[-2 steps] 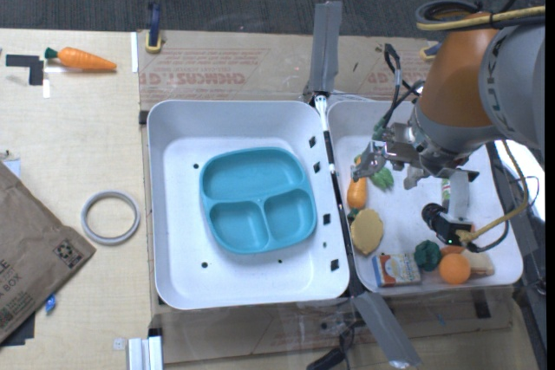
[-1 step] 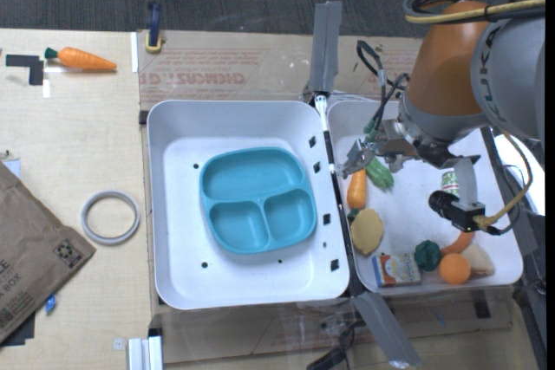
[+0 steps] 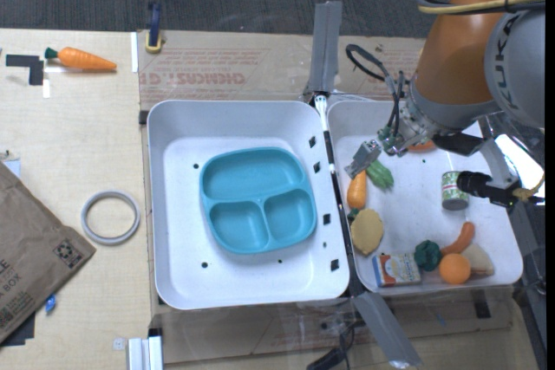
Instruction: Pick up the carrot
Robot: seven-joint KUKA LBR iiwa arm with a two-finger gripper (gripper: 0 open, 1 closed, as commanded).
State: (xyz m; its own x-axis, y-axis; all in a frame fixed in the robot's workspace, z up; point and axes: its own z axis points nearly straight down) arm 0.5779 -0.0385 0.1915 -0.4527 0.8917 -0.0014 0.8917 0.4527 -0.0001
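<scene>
A small orange carrot (image 3: 356, 189) with a green leafy top lies in the right bin (image 3: 416, 113), against its left wall. My gripper (image 3: 368, 156) hangs just above the carrot's leafy end, at the left side of that bin. Nothing shows held in it. A second, longer carrot (image 3: 84, 60) lies on the bench at the far left, outside both bins.
The left bin (image 3: 173, 212) holds a blue divided plate (image 3: 257, 199). Around the small carrot lie a yellowish potato (image 3: 367, 230), a tin can (image 3: 453, 190), a sausage (image 3: 462, 237), an orange (image 3: 453, 269), a green piece (image 3: 426, 254) and a carton (image 3: 398, 269). A tape ring (image 3: 110, 216) sits on the bench.
</scene>
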